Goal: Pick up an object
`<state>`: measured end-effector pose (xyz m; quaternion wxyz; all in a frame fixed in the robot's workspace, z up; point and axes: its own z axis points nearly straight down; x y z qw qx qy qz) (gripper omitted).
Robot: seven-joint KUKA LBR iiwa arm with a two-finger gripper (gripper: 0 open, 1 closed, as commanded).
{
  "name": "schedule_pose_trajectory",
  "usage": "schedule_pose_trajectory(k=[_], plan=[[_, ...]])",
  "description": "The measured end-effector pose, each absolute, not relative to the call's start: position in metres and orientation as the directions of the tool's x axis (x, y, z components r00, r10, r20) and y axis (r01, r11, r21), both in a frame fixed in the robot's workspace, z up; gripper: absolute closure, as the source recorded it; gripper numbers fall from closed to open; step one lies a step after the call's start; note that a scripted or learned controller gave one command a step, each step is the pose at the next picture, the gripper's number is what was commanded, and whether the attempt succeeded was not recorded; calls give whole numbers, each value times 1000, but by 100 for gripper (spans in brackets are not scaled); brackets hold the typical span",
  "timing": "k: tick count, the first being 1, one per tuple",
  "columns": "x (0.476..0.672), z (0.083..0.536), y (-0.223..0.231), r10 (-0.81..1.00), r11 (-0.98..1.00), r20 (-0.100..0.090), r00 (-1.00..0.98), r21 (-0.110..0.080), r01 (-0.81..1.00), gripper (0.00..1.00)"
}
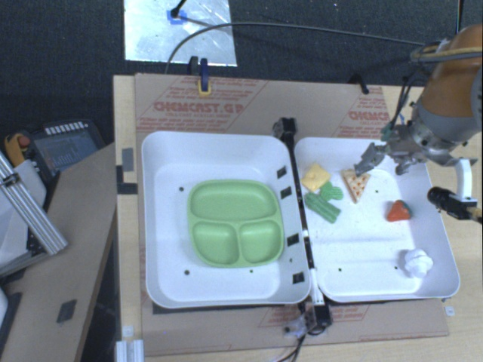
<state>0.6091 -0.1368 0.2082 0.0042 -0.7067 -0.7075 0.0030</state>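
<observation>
- The gripper (375, 159) hung over the far part of the right bin (445, 277); one grey finger slanted down toward the pizza-slice toy (354, 184), with its tip just beside the slice's far edge. Whether the fingers were open or closed could not be told, and nothing was seen held between them.
- The grey arm (453, 89), with its orange band, reached in from the right above the bin's far right corner.
- The pizza-slice toy lay on the bin floor, point toward the near side. Just left of it lay a yellow block (315, 177), and a green toy vegetable (324, 203) touched that block's near edge.
- An orange-red toy (399, 211) sat to the right of the slice, well apart from it, and a white crumpled object (416, 262) lay near the bin's near right corner.
- The left bin (162, 202) held a green three-compartment tray (232, 222).
- Black clips ran down the seam between the two bins.
- Under the bins lay a cardboard sheet (249, 100) printed in red with what read as "CHEMCAST", seen upside down, on the worktop (124, 89).
- A blue-and-yellow clamp (203, 76) gripped the sheet's far edge.
- A handheld control pendant (64, 151) lay on a side table at left.
</observation>
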Motion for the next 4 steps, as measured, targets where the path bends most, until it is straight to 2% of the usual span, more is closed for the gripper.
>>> schedule_pose_trajectory(k=[1, 3, 4], plan=[[612, 215, -137, 1000, 3, 0, -3, 1, 1000, 0], [618, 106, -126, 1000, 5, 0, -5, -1, 1000, 0], [619, 85, -126, 1000, 3, -1, -3, 2, 1000, 0]])
